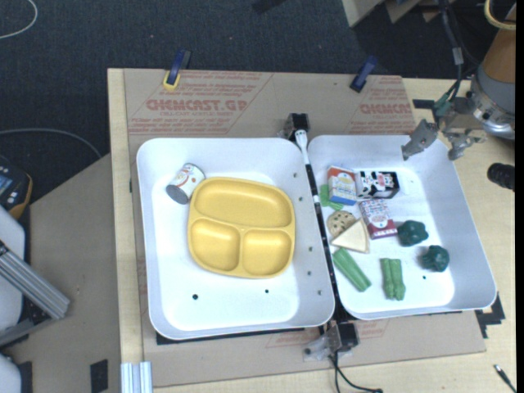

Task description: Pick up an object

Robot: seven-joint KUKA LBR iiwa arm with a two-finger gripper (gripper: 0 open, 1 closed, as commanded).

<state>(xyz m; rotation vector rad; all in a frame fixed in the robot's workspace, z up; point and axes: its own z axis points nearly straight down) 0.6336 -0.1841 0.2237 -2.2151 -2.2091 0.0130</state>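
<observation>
Gripper [436, 140] at upper right, poised above the far right corner of the right bin [471, 219], fingers spread apart, nothing between them. Grey wrist and arm [499, 88] entering from the right edge.

Below and left of the gripper, in the right bin: a small carton with red and blue print [342, 184] touching a black-and-white carton [379, 182]; just beneath these, a red-and-white packet [377, 217], a cookie [340, 219] and a pale cheese wedge [354, 237] lying close together. Toward the near side, a green vegetable piece [352, 269] tilted, beside a green asparagus-like bundle [393, 277]. Near the right wall, two dark green broccoli-like pieces [412, 233] [435, 258], slightly apart.

In the left bin [155, 244]: a yellow three-compartment plate [241, 226] near the centre, with a small can [184, 182] on its side just beside the plate's far left corner.

Under both bins, a brown printed board [237, 97] with two clamps [174, 70] [363, 74] at its far edge.
</observation>
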